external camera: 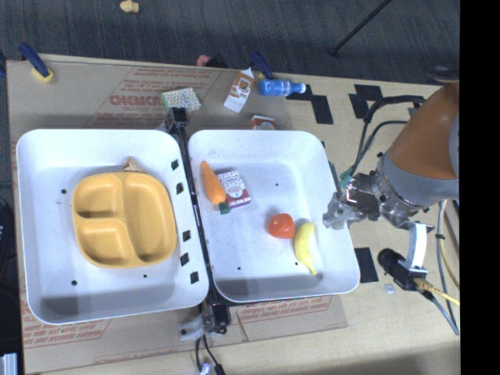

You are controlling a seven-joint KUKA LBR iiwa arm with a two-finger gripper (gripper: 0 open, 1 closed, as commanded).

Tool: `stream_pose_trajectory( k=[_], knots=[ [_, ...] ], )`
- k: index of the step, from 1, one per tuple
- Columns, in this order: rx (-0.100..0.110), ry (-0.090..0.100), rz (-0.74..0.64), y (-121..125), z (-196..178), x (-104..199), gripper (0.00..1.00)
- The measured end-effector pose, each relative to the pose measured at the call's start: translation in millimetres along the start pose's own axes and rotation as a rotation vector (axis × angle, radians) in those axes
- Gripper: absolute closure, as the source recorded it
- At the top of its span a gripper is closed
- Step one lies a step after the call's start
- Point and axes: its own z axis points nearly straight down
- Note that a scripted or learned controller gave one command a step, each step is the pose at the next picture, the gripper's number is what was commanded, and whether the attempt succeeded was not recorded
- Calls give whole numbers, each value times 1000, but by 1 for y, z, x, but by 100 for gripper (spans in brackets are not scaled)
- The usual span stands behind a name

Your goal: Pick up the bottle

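1. Blue plastic marked the bottle (280, 88), which lay on its side on the tabletop (367, 342) near the far edge, outside both bins and just beyond the far rim of the right bin (332, 174).
2. A small carton (239, 91) stood just left of the bottle, and a patterned packet (181, 98) lay further left, beyond the far rim of the left bin (31, 233).
3. Another small item (262, 121) sat against the right bin's far rim; it was too small to make out.
4. The left bin held a yellow divided plate (125, 217) near its middle.
5. The right bin held a carrot (212, 183) near its left wall, with a small box (234, 188) touching it on the right.
6. A tomato (281, 225) lay toward the bin's near right part, and a banana (305, 247) lay just beside it, closer to the near right corner.
7. The arm (426, 143), grey with an orange band, reached in from the tabletop's right edge.
8. The hand (337, 211) hung at the right bin's right rim, well apart from the bottle; whether it was wide or narrow could not be told, and nothing showed in it.
9. Blue clamps (35, 62) sat at the far left corner of the cardboard sheet (289, 319) under the bins.
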Motion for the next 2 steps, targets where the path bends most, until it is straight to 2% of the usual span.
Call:
stream_pose_trajectory(
  k=[1, 2],
  knots=[
    [0, 1, -27, 1, 3, -3, 100],
    [2, 1, 192, 1, 15, -4, 100]
  ],
)
